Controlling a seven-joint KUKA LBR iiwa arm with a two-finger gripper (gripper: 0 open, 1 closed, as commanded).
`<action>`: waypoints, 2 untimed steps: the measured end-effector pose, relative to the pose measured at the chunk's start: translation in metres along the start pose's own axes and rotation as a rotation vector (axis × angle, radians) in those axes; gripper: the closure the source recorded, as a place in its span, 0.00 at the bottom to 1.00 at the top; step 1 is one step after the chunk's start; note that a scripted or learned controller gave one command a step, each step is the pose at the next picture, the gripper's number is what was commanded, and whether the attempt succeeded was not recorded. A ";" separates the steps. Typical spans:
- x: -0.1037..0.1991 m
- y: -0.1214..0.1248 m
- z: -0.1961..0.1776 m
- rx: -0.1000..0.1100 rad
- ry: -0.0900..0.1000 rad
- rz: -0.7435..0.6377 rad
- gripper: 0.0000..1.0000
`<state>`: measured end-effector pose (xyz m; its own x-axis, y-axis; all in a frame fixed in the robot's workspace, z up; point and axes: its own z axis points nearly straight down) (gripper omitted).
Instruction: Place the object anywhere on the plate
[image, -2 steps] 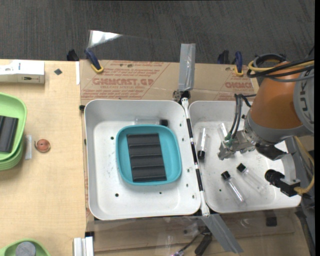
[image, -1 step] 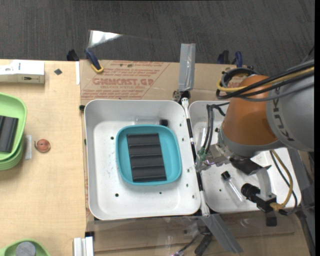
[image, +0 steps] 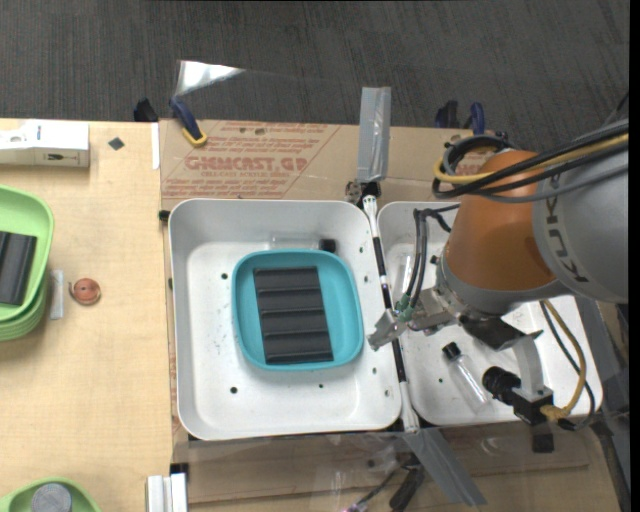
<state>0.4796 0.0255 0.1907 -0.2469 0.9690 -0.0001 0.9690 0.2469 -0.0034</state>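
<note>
The left bin (image: 200, 400) holds a teal plate (image: 345, 300) with a dark ribbed block (image: 292, 315) lying flat on it, filling most of its middle. My arm (image: 500, 250) reaches in from the right and hangs over the right bin (image: 440, 400), the orange band topmost. My gripper (image: 392, 328) sits just above the rims where the bins meet, near the plate's right edge; I cannot tell how its jaws stand.
</note>
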 end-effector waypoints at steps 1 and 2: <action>-0.027 0.033 0.001 0.000 0.000 -0.013 0.00; 0.038 0.050 0.000 0.000 -0.001 0.003 0.00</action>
<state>0.5188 0.0748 0.1903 -0.2436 0.9699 -0.0013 0.9699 0.2436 -0.0032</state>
